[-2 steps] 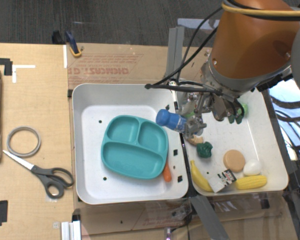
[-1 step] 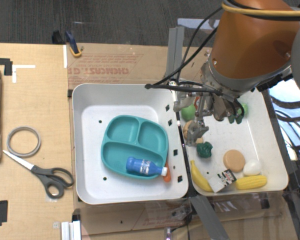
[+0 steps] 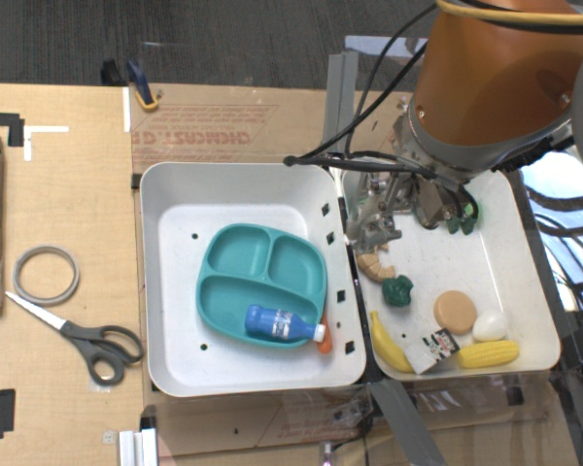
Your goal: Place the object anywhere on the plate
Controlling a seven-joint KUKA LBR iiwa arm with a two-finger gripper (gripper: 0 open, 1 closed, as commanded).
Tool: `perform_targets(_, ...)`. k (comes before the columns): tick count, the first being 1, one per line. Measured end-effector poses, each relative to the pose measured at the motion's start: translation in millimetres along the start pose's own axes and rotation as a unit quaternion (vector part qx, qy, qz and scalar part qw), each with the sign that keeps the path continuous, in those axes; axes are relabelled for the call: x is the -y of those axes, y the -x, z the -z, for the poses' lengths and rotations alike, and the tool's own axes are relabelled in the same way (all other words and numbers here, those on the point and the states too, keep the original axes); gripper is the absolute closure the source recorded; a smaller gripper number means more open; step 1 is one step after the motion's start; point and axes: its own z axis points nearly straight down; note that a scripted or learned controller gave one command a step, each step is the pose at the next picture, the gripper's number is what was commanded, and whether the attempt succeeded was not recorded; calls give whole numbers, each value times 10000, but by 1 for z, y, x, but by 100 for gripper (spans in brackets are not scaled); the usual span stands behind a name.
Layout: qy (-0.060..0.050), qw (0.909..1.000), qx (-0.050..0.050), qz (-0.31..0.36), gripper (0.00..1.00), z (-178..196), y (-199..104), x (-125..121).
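Blue cyl. bottle (image 3: 281, 325) lying on teal 3-compartment plate (image 3: 262, 282) | claw (image 3: 381, 223) above right bin (image 3: 532, 260)

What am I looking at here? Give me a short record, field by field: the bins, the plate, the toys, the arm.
left bin: holds a teal divided plate
on the plate: a blue bottle lying on its side at the near edge
right bin: banana, corn cob, broccoli, round tan piece, white egg
arm: grey and orange, above the right bin
bench, left: scissors, tape roll
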Motion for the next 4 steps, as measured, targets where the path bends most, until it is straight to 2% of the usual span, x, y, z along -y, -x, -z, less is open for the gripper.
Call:
perform_targets(1,1,9936,-13,1130,100,-1,52,88)
perform_targets(2,12,9935,-37,1137,100,-106,70,87)
perform_targets(3,8,9940,-27,1096,100,-134,43,39)
perform_targets(4,6,9892,-24,1462,100,-117,14,41)
